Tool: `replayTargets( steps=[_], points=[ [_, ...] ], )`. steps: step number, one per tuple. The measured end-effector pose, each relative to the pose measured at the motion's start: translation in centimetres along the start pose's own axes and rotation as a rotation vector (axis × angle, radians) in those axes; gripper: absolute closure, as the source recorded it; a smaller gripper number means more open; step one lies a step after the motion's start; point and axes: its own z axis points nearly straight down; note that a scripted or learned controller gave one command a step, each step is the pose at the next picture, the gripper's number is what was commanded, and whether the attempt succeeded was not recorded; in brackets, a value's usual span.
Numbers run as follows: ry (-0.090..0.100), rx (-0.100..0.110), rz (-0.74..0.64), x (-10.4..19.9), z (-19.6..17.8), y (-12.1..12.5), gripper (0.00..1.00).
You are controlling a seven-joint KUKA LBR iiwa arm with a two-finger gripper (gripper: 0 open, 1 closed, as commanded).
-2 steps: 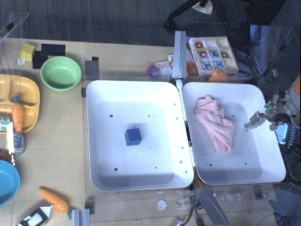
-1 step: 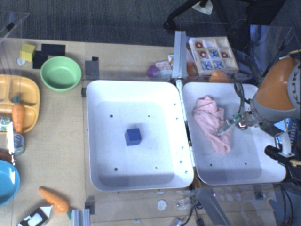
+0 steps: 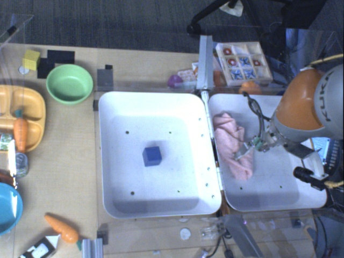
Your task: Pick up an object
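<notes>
A crumpled pink cloth lies in the left part of the right white bin. My gripper reaches in from the right and is low at the cloth's right edge, touching or just above it. Whether the cloth is gripped is too small to make out. A small blue cube sits alone near the middle of the left white bin, well away from the gripper.
On the bench to the left are a green bowl, a yellow tray bearing a carrot, a blue plate and another carrot. A game box and small toys lie behind the bins.
</notes>
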Motion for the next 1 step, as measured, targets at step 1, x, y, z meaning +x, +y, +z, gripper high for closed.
replayTargets(
  steps=[1],
  points=[
    [0.000,-0.008,-0.002,0.08,-1.26,0.42,1.00]
  ],
)
